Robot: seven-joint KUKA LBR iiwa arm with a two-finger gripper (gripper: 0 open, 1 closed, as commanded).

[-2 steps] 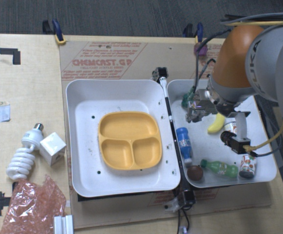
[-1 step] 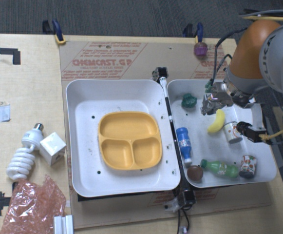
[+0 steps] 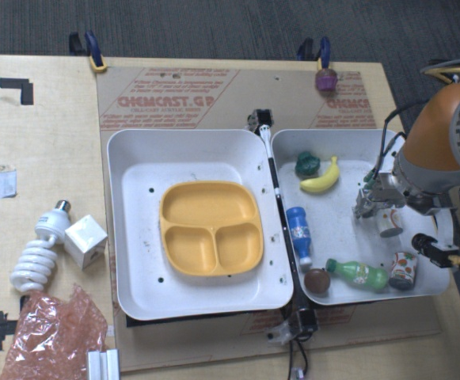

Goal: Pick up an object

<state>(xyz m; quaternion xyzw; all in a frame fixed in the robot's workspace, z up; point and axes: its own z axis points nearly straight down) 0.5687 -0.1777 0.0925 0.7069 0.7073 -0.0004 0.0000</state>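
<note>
Hand (image 3: 370, 204) low in right bin (image 3: 348, 145); fingers perhaps open, blurred.

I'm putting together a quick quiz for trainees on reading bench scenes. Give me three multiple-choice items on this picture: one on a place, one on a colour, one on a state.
1. Where does the yellow tray lie?
A. in the left bin
B. in the right bin
C. on the bench outside the bins

2. What colour is the bottle along the near wall of the right bin?
A. red
B. green
C. white

3. How does the blue bottle rest?
A. standing upright
B. lying on its side
C. hanging from the gripper

Answers:
1. A, the tray sits in the middle of the left bin.
2. B, its body is plainly green.
3. B, it lies flat on the bin floor by the wall between the bins, apart from the gripper.
</note>
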